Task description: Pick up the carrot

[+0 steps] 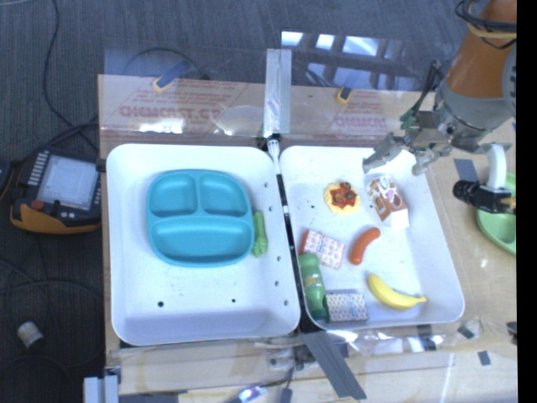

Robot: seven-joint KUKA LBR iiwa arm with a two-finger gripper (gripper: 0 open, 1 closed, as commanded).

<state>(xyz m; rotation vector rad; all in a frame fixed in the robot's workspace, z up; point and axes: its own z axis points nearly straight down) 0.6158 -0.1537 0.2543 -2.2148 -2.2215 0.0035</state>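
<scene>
Spread wide and holding nothing, the hand (401, 159) hovers at the right white bin's (440, 250) far edge. Below it, nearer the camera, lies the small orange carrot (364, 245) on the bin floor, with a yellow banana (394, 294) further down and a round pizza toy (341, 197) to the hand's lower left.

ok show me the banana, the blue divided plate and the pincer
banana (394, 294): camera view, middle of its yellow curve.
blue divided plate (200, 251): camera view, bare rim at its near edge.
pincer (401, 154): camera view, midway between its fingertips.
</scene>
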